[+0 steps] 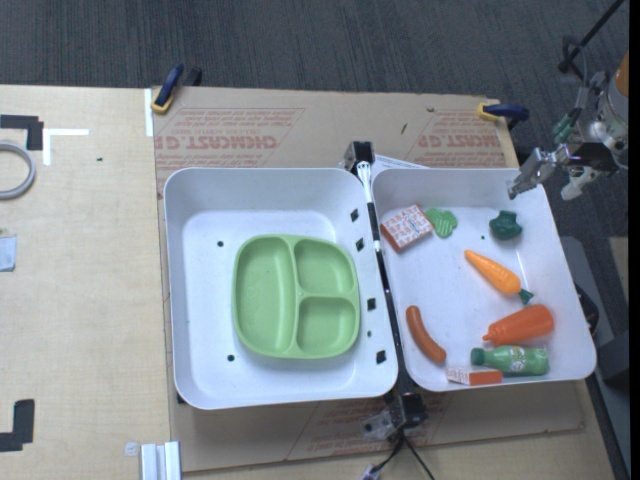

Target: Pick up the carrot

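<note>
The carrot (494, 271) is slim and orange with a small green stalk end. It lies at a slant in the middle of the right bin (562, 258). My gripper (547, 182) hangs over the bin's far right corner, up and to the right of the carrot and well apart from it. Its fingers (524, 181) stand open with nothing between them. A thicker orange carrot-like piece (520, 325) lies just below the slim one.
The right bin also holds a red sausage (425, 334), a green bottle (512, 361), a red-and-white box (407, 227), a light green leafy piece (441, 222) and a dark green piece (505, 226). A green divided plate (296, 297) sits in the left bin (190, 268).
</note>
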You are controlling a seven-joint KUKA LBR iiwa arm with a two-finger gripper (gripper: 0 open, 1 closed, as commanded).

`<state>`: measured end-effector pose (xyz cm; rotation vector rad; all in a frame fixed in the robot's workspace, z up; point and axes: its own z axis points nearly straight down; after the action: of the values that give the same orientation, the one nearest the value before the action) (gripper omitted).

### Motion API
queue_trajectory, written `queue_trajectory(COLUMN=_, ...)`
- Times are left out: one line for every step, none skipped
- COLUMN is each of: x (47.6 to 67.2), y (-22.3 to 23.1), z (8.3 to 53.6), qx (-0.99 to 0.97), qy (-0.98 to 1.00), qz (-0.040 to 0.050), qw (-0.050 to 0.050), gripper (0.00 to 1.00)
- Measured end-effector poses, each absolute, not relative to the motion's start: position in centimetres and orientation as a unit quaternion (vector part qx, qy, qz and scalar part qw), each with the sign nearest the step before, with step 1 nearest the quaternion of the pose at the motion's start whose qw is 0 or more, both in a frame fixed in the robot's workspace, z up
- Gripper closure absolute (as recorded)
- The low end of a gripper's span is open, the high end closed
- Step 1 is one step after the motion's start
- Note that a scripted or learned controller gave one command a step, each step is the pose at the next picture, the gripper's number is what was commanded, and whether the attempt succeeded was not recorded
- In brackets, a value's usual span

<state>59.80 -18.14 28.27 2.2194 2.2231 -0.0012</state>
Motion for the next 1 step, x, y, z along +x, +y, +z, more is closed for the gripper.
queue_trajectory(x=57.69, y=-17.06, z=10.33, qx=0.72, qy=0.694, qz=-0.0003, qw=0.0, gripper=0.0)
